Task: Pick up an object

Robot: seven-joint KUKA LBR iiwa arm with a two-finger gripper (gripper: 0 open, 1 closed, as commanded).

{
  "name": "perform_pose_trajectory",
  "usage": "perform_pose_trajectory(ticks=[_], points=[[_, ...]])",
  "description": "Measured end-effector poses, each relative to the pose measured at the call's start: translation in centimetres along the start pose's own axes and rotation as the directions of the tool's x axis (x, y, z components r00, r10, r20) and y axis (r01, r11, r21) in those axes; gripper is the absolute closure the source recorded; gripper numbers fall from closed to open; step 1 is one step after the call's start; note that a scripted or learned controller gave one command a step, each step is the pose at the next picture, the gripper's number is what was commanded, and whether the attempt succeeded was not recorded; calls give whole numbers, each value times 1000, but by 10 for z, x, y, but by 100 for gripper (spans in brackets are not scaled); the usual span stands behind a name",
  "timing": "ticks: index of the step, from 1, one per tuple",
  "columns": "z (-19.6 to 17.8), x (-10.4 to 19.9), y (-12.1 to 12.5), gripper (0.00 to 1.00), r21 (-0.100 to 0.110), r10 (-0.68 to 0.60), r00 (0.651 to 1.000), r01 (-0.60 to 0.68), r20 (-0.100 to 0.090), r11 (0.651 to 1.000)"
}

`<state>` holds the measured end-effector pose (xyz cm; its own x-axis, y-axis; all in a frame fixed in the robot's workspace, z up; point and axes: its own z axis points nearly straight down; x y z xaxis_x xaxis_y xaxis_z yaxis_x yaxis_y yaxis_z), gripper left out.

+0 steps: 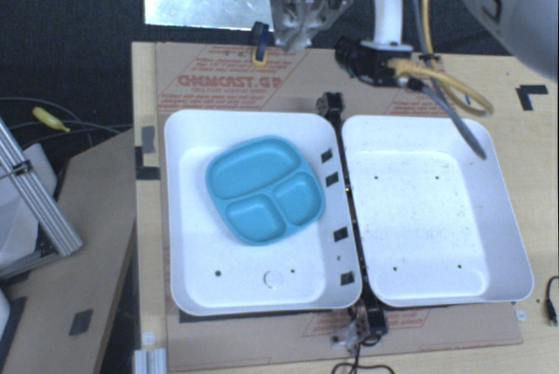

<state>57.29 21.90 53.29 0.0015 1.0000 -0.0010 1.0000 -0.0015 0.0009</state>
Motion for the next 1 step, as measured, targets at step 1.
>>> perform_pose_trajectory(ticks=[1], points=[[0,16,-33,100,0,-7,1000,7,-2,1000]])
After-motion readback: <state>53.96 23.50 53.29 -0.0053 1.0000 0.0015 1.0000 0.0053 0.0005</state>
